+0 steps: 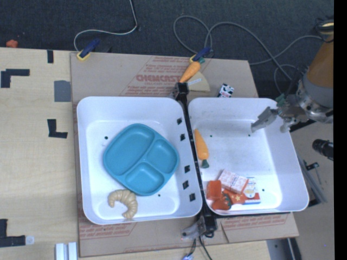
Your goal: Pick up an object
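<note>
Carrot (201, 146) lies in my right bin (282, 145), by the left wall. Red packets (232, 189) sit near the front, too blurry to name. My pincer (269, 118) hangs over the bin's far right, holding nothing; I cannot tell its spread. My arm is cut off.

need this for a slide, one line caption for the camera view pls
KUKA arm's gripper above the right bin holding a carrot and packets; blue plate and croissant in the left bin.
</note>
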